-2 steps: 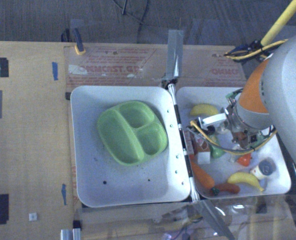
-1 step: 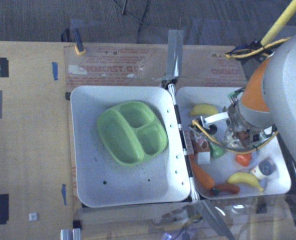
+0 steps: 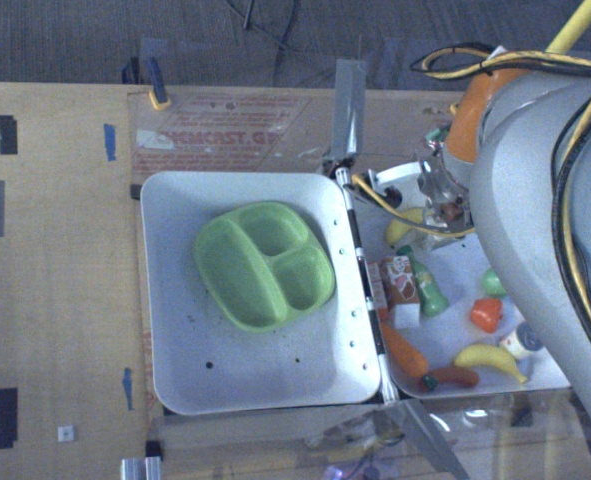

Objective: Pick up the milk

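From the overhead camera view, the small red-and-white milk carton lies on its side in the right-hand shallow white bin, close to the wall shared with the left white bin, which holds a green divided plastic plate. A green toy bottle lies just beside the carton. It looks light, stiff and boxy; pinching across its narrower flat sides seems safest. The gripper hangs above the bin's far end; whether the jaws are spread I cannot tell.
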### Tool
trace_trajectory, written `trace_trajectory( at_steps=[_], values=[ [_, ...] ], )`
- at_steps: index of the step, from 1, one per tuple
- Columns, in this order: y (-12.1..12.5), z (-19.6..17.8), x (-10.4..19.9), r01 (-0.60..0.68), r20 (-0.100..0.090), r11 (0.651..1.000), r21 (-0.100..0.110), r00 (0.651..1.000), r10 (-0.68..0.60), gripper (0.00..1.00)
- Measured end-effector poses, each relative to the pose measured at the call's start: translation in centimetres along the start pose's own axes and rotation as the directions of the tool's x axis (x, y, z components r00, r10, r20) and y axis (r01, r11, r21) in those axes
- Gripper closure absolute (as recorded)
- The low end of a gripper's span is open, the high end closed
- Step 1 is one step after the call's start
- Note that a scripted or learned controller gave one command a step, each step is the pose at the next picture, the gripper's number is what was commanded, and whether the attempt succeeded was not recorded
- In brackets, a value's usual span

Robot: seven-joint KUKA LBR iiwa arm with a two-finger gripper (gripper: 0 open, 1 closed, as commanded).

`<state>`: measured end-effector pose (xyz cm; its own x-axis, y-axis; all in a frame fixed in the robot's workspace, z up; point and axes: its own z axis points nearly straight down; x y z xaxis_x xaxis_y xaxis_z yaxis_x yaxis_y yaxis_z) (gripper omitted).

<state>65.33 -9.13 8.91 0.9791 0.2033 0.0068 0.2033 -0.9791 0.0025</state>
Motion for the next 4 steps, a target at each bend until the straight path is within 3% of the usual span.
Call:
trace_trajectory(
  at_steps=[1, 2, 3, 4],
  values=[
    [1.1, 0.1, 0.5, 0.158, 0.010, 0.987, 0.007, 0.987, -0.158, 1.00],
    [0.9, -0.8, 0.6, 0.163, 0.012, 0.987, 0.009, 0.987, -0.163, 1.00],
    [-5.8, -9.7, -5.8, 0.289, 0.010, 0.957, 0.010, 0.957, -0.289, 1.00],
    [-5.8, -9.7, -5.8, 0.289, 0.010, 0.957, 0.009, 0.957, -0.289, 0.00]
  ],
)
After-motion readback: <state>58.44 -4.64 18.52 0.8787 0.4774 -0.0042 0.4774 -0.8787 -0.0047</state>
